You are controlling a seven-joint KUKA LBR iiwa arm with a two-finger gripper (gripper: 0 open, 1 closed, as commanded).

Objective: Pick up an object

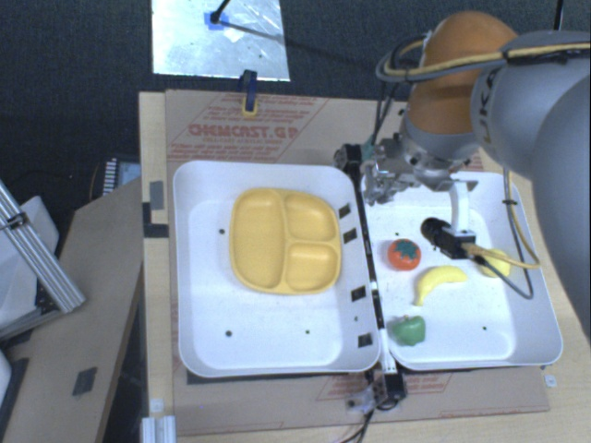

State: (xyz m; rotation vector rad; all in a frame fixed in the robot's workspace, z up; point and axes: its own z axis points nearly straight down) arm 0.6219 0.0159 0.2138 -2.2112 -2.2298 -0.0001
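Note:
In the right bin (517, 340) lie a red tomato with a green stalk (404, 254), a yellow banana (440, 281) and a green pepper (407, 329). My gripper (377, 190) hangs over the bin's far left corner, close to the divider between the bins. It is up and to the left of the tomato and apart from it. I see nothing held in it. The grey arm with its orange band (459, 63) comes in from the upper right.
The left bin (199, 340) holds a yellow divided plate (283, 240). Both bins rest on a cardboard sheet (249, 127). A shiny foil sheet (220, 26) lies behind the bench, and a metal rail (37, 257) stands at the left.

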